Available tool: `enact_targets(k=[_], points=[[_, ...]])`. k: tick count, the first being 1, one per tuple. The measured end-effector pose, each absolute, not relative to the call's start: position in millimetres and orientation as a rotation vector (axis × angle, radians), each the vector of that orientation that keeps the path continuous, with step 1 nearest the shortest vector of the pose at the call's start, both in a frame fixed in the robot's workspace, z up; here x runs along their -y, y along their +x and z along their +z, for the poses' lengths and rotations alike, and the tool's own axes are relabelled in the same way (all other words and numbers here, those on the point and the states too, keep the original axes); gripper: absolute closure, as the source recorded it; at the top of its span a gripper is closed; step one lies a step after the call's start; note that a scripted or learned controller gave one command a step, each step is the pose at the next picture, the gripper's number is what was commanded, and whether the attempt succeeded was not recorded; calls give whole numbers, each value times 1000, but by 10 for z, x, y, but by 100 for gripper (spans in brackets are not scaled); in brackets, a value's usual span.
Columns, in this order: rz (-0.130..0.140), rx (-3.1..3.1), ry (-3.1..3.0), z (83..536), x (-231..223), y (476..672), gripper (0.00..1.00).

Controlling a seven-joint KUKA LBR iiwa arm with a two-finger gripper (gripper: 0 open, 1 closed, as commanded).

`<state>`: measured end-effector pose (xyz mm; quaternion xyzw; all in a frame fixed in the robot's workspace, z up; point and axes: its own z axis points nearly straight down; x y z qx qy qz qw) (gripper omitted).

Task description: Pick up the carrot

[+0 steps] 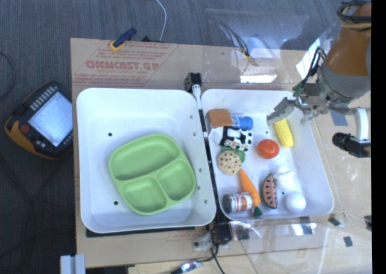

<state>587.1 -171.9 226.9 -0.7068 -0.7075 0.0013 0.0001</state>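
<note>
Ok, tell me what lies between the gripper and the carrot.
In the camera view, the corn cob sits just below the gripper, and the orange tomato lies further along the line towards the carrot.

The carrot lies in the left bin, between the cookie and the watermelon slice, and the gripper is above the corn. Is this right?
Not quite. The camera view shows the carrot in the right bin, not the left. The rest holds: it lies between the cookie and the watermelon slice, and the gripper is above the corn.
</note>
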Motion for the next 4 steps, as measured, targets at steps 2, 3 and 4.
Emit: enact_targets(k=[2, 3, 4], points=[[-20, 2246, -2234, 916, 1082, 4989, 0], [-19, 2243, -2236, 1017, 1090, 4994, 100], [-1, 1992, -2432, 2000, 541, 5476, 100]])
